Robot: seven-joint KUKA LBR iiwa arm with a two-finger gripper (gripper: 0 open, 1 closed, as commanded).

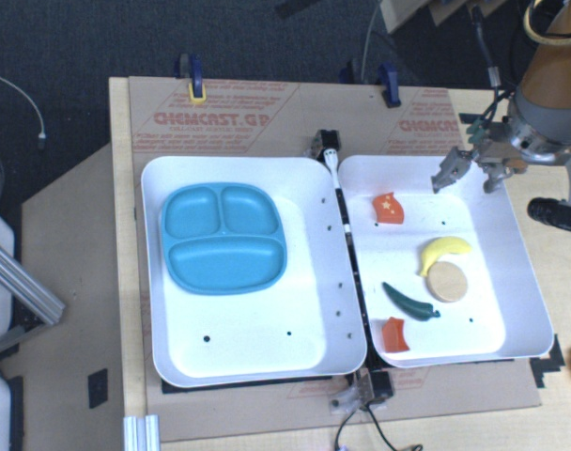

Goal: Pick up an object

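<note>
nearest the camera, at the front edge of the right bin (511,280), a small red block (394,334) lies just inside the rim. just behind it a dark green pepper (409,302) lies at a slant, its tip pointing right toward a round tan disc (447,281). the disc touches a yellow banana (442,251), which curves over its top left side. further back and to the left, a red-orange piece (389,209) sits alone, well apart from the banana.

the left bin (239,336) holds a blue tray (225,238) with three compartments, set toward the bin's back left part. the two bins meet along a dark seam down the middle, and both rest on a brown board (295,111) with red print, clamped at the back by two blue clips.

farthest back, the gripper (471,171) hangs over the back right corner of the right bin, above bare white floor. its two fingers are spread wide, one pointing down-left and the other down-right, with nothing between them. it is well apart from every item; the red-orange piece is the closest, to its left and nearer the camera. the arm rises from it toward the upper right, with the orange band above the wrist.
</note>
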